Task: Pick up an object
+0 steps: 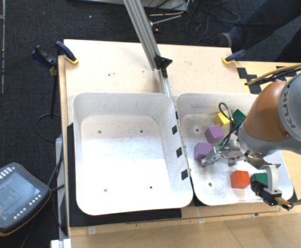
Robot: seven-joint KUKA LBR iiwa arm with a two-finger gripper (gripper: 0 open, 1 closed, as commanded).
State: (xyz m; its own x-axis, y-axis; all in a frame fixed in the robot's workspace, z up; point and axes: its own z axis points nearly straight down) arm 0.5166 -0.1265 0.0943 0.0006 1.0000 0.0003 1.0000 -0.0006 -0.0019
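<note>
The small purple plastic cube (202, 151) lies on the floor of the right-hand white bin (202, 194), near its left wall. The metal two-finger gripper (211, 159) sits just at the cube's five o'clock, touching or nearly so. Whether that claw is open or closed, I cannot tell. A second purple block (214, 134) lies at the cube's one o'clock.

Your arm (279, 119) comes in from the right, bent low, with its claw (210, 159) pointing left and down.
</note>
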